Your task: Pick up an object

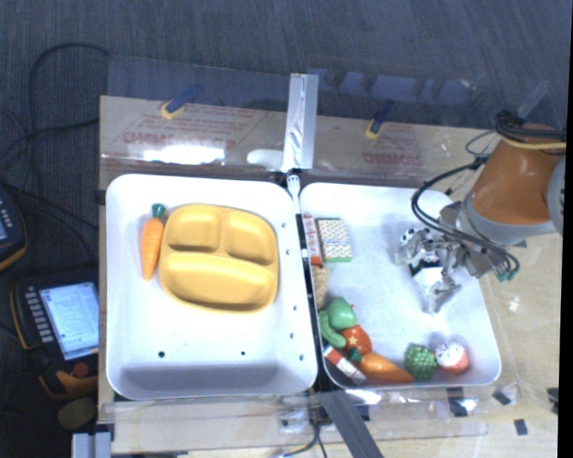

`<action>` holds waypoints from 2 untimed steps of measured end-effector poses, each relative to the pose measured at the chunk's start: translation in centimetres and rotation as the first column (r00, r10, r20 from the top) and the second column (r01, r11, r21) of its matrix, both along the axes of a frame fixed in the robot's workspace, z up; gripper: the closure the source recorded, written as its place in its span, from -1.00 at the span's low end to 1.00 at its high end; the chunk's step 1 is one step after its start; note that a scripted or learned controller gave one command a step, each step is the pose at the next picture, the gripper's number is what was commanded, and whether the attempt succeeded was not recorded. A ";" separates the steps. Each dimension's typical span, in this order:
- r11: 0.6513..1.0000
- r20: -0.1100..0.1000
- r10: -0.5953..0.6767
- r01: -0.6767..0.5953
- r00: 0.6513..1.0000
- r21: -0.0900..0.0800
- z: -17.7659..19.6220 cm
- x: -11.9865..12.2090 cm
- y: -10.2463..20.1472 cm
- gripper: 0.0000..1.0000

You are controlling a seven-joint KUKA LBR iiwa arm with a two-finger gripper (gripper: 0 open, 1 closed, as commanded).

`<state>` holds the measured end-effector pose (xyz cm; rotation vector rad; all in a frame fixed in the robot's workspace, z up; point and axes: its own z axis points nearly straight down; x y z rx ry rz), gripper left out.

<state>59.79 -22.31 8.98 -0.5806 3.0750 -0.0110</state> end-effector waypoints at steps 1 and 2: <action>0.992 0.000 -0.127 0.127 0.992 0.003 0.0 0.2 3.5 -1.00; 1.000 -0.001 -0.023 0.023 1.000 0.000 0.1 -4.3 -0.2 -1.00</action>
